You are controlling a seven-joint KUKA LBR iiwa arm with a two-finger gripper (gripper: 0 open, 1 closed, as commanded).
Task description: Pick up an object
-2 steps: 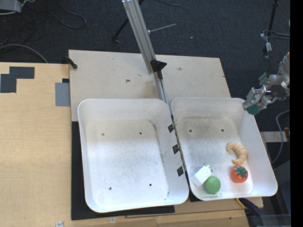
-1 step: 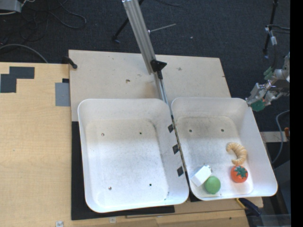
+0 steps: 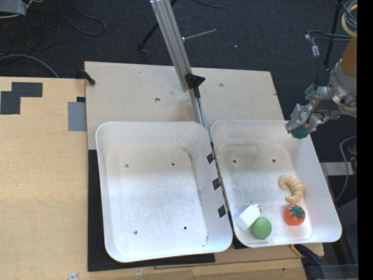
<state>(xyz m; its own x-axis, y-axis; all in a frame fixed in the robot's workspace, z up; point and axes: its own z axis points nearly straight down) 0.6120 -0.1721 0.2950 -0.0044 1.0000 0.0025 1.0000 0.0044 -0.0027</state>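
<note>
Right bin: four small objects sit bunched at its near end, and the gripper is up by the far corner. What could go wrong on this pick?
1. The white block and green ball appear to touch, so a descent there may nudge one or catch both.
2. The tomato toy and ball are round and could roll away.
3. The tan curved piece and tomato toy lie near the right bin's side wall, which may block the gripper.

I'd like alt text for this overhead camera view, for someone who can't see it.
A robot arm's tool hangs over the far right rim of the right bin, with something dark green at its tip. A tan curled toy, red tomato toy, green ball and white block lie in the bin's near corner.
</note>
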